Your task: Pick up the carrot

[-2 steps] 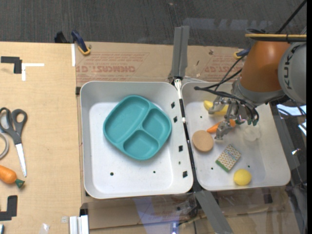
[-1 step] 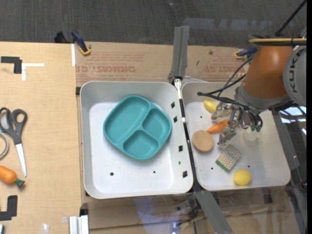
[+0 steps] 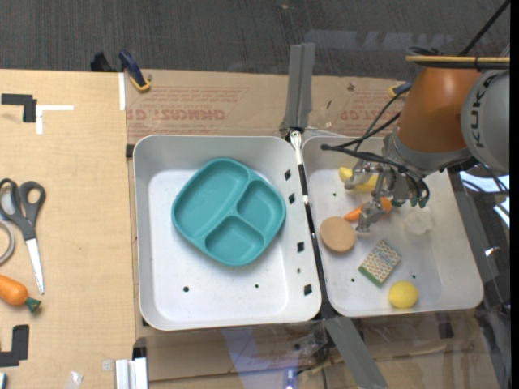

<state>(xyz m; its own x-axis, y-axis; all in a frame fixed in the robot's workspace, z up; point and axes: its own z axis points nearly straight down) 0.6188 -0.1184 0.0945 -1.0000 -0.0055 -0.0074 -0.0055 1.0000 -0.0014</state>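
Orange carrot (image 3: 353,214) lies roughly left-right, mostly hidden under end effector (image 3: 375,209).

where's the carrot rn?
In the right bin, upper middle: the carrot lies just under the gripper, above the round tan piece and below a yellow item.

Left white bin (image 3: 154,241): teal three-compartment plastic plate (image 3: 229,211). Right white bin (image 3: 454,282): gripper (image 3: 375,207) low over small orange carrot (image 3: 353,214); round tan disc (image 3: 337,235), green patterned sponge block (image 3: 379,263), yellow lemon (image 3: 403,295), yellow piece (image 3: 354,176) behind gripper. Wooden counter (image 3: 73,177), left: grey-handled scissors (image 3: 24,225), second orange carrot (image 3: 14,292).
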